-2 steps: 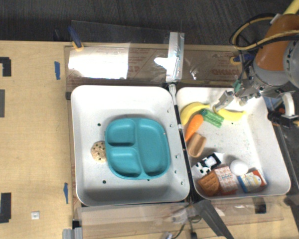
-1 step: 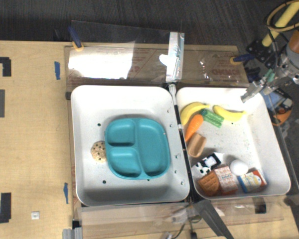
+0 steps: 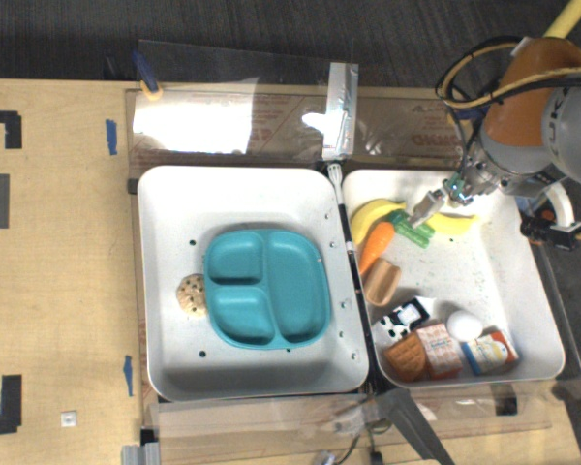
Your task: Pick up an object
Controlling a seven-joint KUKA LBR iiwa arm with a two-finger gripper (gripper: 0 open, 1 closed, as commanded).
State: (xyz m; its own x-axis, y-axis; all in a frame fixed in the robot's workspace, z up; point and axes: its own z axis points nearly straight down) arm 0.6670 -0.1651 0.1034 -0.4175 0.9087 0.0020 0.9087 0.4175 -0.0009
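Observation:
My gripper hangs low over the far left part of the right bin, reaching in from the upper right. It is just above a yellow banana and the green top of an orange toy carrot. I see nothing held in it. A tan cylinder-shaped piece lies just in front of the carrot. Along the bin's near side sit a black-and-white item, a brown muffin-like piece, a red-labelled carton, a white egg and a small packet.
The left bin holds a teal divided plate with a cookie beside its left edge. A clear plastic panel stands behind the bins. Yellow cables loop by the arm.

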